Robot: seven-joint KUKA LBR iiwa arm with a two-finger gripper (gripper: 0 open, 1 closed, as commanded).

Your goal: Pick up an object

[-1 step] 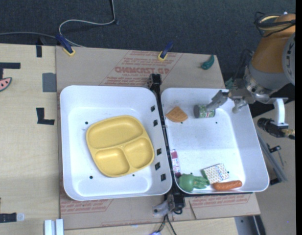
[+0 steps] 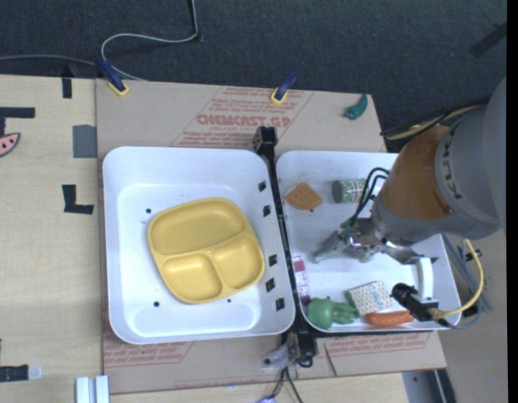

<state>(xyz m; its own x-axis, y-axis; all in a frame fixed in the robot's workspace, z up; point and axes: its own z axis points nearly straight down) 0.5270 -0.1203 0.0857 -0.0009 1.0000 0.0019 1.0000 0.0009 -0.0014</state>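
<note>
At the near edge of the right bin (image 2: 342, 155), a green object (image 2: 326, 312), a patterned packet (image 2: 368, 295) and an orange carrot-shaped piece (image 2: 388, 317) lie crowded together, the packet just beside both neighbours. Mid-bin, the end effector (image 2: 336, 243) hangs low over bare white floor, its fingers apparently spread with nothing between them; level with it, the left bin (image 2: 183, 151) holds a yellow divided plate (image 2: 206, 248). Farther back, an orange wedge (image 2: 303, 196) and a small can (image 2: 349, 191) lie apart, each with open floor around it. The far pair probably offers the cleaner grasp, since in the near cluster a finger could land on a neighbour. The arm should centre over one item, set the fingers across its narrow dimension, descend fully, then close. The can may roll, and the flat wedge may slip beneath the fingertips.
</note>
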